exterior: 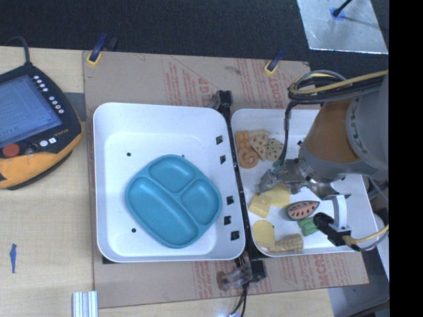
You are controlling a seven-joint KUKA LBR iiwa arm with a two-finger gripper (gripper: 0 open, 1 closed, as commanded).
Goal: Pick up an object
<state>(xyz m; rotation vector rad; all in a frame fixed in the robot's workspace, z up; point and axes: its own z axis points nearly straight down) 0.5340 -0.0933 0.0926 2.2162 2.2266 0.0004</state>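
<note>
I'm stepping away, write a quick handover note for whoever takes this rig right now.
Gripper: low in the right bin, over the yellow cheese wedge; finger state unclear, nothing visibly held.
Right bin: pretzel, waffle pieces, watermelon slice, green piece, corn cob, pale yellow piece.
Left bin: blue divided plate.
Done: arm reached into the toys. Left: grasp one and lift.

Two white bins sit side by side: the left bin [112, 131] and the right bin [264, 119]. One blue divided plate [173, 200] lies in the left bin. The right bin carries about seven toy food pieces, among them one watermelon slice [302, 210], one corn cob [288, 244] and one pretzel [248, 158].
</note>
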